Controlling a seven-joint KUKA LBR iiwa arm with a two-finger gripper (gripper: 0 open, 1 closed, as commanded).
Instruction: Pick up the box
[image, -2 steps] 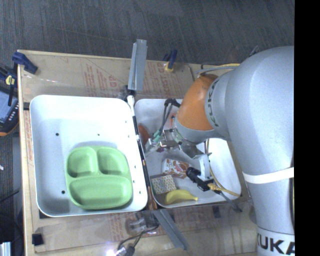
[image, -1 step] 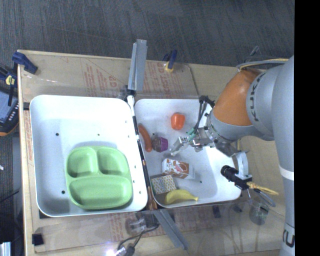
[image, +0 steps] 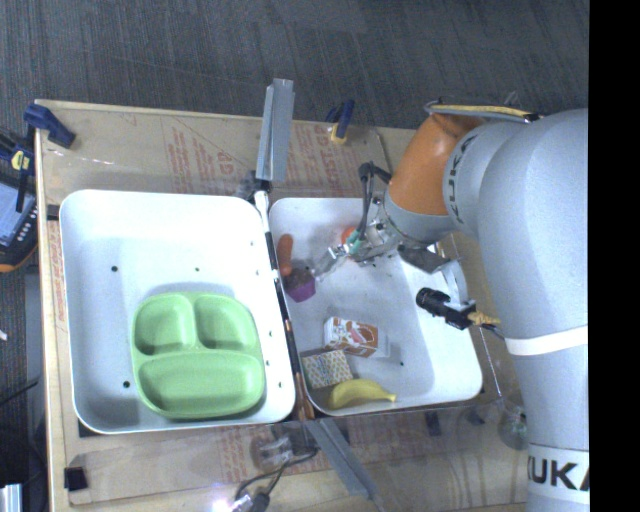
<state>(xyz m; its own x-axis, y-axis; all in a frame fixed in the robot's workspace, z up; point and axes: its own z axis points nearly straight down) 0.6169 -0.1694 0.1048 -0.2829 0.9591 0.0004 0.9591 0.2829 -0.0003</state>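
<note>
The box (image: 352, 336) is a small white carton with orange and brown print, lying flat in the lower middle of the right bin (image: 440, 375). My gripper (image: 335, 255) hangs over the upper part of the same bin, pointing left, well above and behind the box and not touching it. Nothing can be seen held in it. The grey arm with its orange band comes in from the right and covers the bin's upper right corner.
Just left of the gripper lie a purple object (image: 301, 287) and a red-orange sausage shape (image: 286, 255). A patterned square (image: 321, 367) and a banana (image: 360, 394) lie near the box at the front. A green divided tray (image: 198, 355) sits in the left bin (image: 90, 240).
</note>
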